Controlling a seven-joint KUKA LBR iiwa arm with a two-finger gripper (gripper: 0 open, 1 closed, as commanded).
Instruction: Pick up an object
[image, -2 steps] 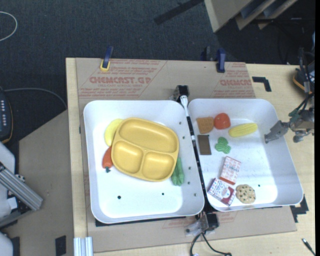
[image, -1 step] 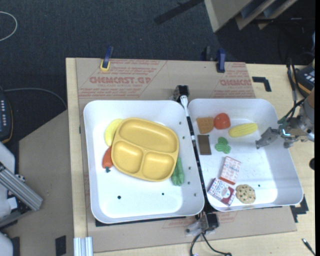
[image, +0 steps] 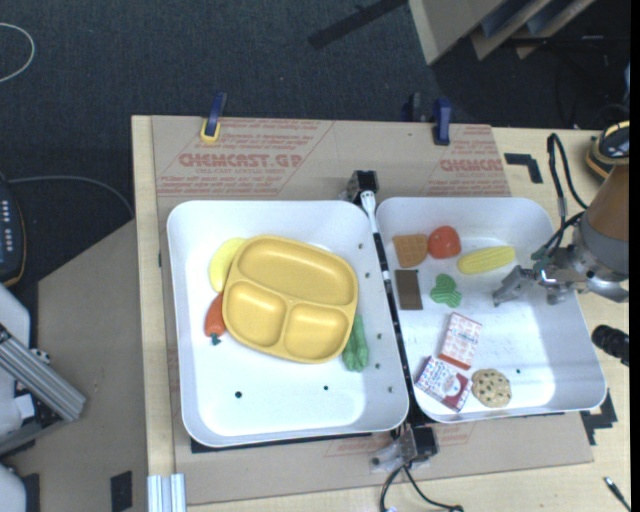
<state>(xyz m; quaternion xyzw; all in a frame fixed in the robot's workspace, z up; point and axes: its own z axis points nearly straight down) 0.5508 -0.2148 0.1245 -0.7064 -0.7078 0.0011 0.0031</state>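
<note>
My gripper (image: 527, 290) hangs over the right side of the right bin (image: 560, 385), its two fingers spread apart with nothing between them, so it is open. Just left of and above it lies a yellow corn cob (image: 486, 260). Farther left are a red tomato (image: 444, 241), a brown slice of toast (image: 410, 249), a green broccoli piece (image: 446, 291) and a dark chocolate bar (image: 408, 289). Toward the front lie a pink-and-white packet (image: 460, 340), a red-and-white packet (image: 441, 382) and a cookie (image: 491, 386).
The left bin (image: 280, 410) holds a yellow divided tray (image: 290, 298), with a yellow fruit (image: 224, 260) and an orange-red pepper (image: 215, 318) at its left and a green vegetable (image: 356, 347) at its right. A black divider (image: 385, 290) separates the bins.
</note>
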